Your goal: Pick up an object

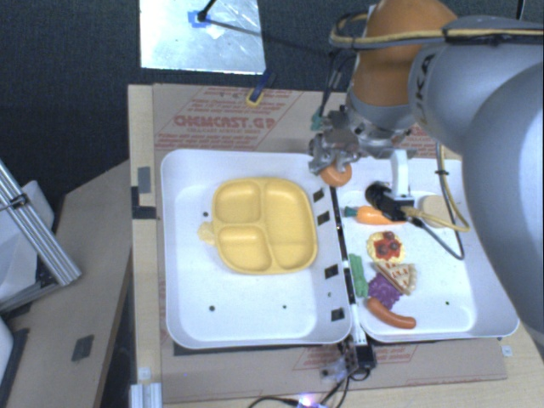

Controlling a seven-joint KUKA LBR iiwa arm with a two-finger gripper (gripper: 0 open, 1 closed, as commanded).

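Above the bins' divider, gripper (334, 161) on orange toy (337, 175).

Robotics lab bench: industrial arm (459, 75) above two white bins (183, 313) (toy food inside), cardboard underlay (221, 117) beneath them, aluminium framing (34, 236) left of the bins.

Dark blue-grey carpeted floor (68, 75) all around. On it, at upper left, a shiny metal plate (202, 22) with a dab of blue tape and a thin dark rod slanting across. Pale wooden bench (98, 253) in the middle, topped with a printed cardboard sheet (225, 117). Aluminium framing (30, 236) leaning in from the left edge. Even, soft lighting, faint shadows.
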